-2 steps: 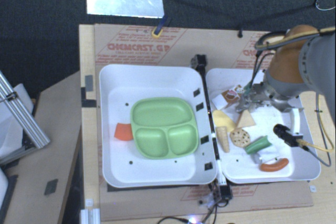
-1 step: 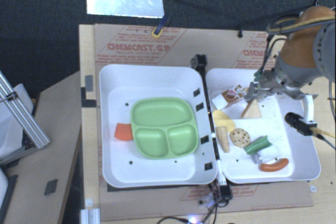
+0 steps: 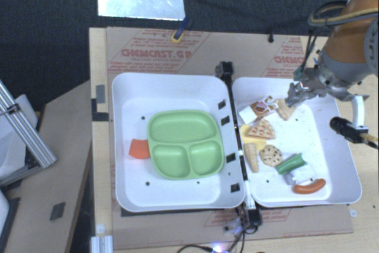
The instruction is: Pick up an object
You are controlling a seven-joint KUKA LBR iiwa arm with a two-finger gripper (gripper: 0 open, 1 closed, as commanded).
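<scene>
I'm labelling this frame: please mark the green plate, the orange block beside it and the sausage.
green plate [image 3: 184, 144], camera view, point on the wall between its compartments.
orange block [image 3: 139, 149], camera view, point on its top face.
sausage [image 3: 309, 186], camera view, point on its middle.

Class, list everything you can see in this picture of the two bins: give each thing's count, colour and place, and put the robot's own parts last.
Bins: 2, white, side by side on the bench.
Divided plate: 1, light green, three compartments, middle of the left bin.
Flat block: 1, orange, left bin, just left of the plate.
Pizza slice: 1, yellow with red spots, right bin, near its left wall.
Cookie: 1, tan with dark specks, right bin, below the pizza slice.
Sausage: 1, red-orange, right bin, front.
Green piece: 1, green, right bin, beside the cookie.
Packet: 1, red and white, right bin, above the pizza slice.
Arm: 1, grey with orange band, from the right.
Gripper: 1, grey, over the right bin's back part.
</scene>
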